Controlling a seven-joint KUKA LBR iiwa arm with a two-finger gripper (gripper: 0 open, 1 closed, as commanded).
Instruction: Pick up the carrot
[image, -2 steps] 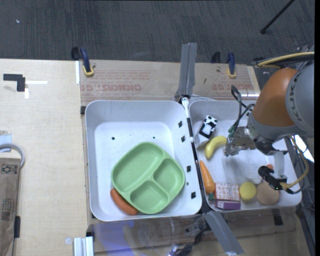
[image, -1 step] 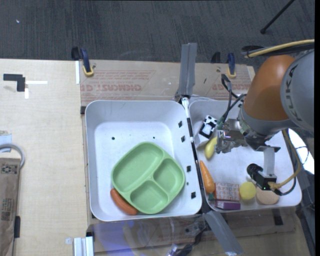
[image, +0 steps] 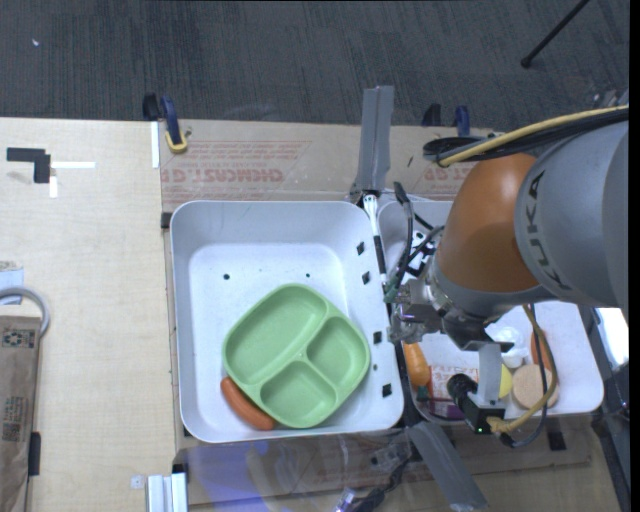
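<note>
Spanning pale wooden bench (image: 90, 300), dark carpet (image: 250, 50)

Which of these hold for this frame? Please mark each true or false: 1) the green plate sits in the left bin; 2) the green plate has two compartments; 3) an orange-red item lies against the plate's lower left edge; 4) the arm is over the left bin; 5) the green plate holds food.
1) True: the green plate sits in the left bin.
2) False: it has three compartments.
3) True: the orange-red item lies against that edge, partly tucked under the rim.
4) False: the arm is over the right bin, with an orange piece beneath it.
5) False: nothing lies in its compartments.
</note>
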